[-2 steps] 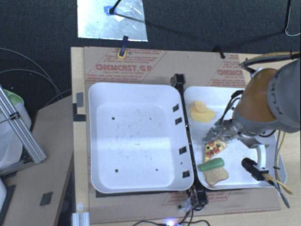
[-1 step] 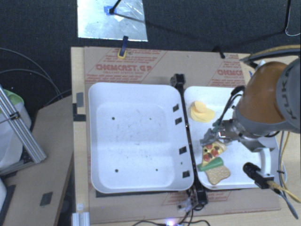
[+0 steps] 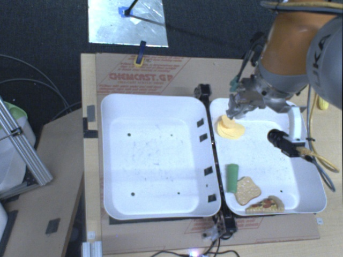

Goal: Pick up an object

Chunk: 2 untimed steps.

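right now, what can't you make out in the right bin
- Yellow piece: its far edge is hidden under the gripper in the camera view, so contact or grip cannot be told.
- Flat item at the right bin's near wall: too small and blurred to identify.
- Green cylinder and round cracker: touching or just apart, too small to tell.
- Arm: cut off by the top and right edges.

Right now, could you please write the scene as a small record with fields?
gripper: low over yellow rounded piece, contact unclear
yellow rounded piece: right white bin, far-left corner
green cylinder: same bin, near-left
round tan cracker: right beside the cylinder
pizza-slice toy: near edge, beside the cracker
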{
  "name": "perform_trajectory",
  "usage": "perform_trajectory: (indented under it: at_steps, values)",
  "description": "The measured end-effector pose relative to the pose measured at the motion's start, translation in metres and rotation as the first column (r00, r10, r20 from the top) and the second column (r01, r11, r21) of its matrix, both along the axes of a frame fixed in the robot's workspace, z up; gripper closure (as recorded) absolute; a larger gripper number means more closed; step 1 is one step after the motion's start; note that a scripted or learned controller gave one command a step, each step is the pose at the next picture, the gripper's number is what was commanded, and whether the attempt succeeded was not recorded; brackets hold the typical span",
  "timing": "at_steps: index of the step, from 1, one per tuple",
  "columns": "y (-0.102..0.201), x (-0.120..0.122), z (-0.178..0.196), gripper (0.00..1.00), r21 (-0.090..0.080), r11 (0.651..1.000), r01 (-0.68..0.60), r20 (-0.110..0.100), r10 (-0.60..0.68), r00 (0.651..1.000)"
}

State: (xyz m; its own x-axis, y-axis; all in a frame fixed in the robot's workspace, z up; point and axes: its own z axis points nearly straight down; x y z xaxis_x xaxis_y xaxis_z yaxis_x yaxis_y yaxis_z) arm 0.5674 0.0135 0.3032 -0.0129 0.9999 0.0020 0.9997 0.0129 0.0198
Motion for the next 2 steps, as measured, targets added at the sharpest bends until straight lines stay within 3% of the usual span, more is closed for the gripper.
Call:
perform_trajectory:
  at_steps: [1,2]
  values:
    - [0.094,-0.008,-0.018,1.00,0.001,1.000,-0.001,-0.019,0.001,1.000]
    - [0.071,0.022,-0.067,1.00,-0.003,1.000,0.014,-0.021,-0.014,1.000]
